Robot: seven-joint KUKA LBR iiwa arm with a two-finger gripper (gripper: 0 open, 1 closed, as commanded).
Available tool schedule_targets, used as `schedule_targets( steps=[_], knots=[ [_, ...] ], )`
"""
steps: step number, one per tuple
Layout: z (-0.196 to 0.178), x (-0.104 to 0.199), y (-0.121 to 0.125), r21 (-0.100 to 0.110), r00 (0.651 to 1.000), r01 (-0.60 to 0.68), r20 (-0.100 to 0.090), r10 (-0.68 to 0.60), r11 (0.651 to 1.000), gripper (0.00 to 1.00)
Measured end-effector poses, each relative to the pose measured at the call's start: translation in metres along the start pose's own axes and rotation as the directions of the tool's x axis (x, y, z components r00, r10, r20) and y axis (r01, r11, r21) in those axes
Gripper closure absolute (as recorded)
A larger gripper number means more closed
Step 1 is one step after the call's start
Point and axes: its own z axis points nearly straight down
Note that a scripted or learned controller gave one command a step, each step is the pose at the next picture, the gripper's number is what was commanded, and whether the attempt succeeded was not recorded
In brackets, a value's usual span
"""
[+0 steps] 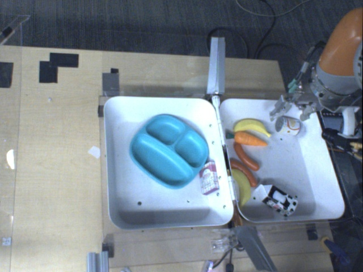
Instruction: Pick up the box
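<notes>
Box (209,178): lies in left bin (119,208), against the divider, well apart from the jaws (291,111), which hover spread and empty over right bin (329,174). Advice: cross over, descend square, avoid blue plate (169,149).

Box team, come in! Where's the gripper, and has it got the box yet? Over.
Gripper over right bin's far edge, holding nothing. Box in left bin, touching blue plate, untouched. Divider wall between. Over.

Two white bins (113,169) side by side — one blue divided plate (169,149), one small box (209,178), one banana (252,127), one carrot (250,140), one sausage (246,157), one black-and-white object (280,199).
</notes>
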Motion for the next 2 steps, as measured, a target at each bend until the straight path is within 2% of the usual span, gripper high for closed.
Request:
schedule_targets(
  steps=[1, 2],
  knots=[
    [0.075, -0.044, -0.092, 0.001, 0.996, 0.086, 0.0, -0.086, 0.996, 0.0],
    [0.112, -0.05, -0.026, -0.006, 1.0, -0.019, 0.0, 0.019, 1.0, 0.0]
  ],
)
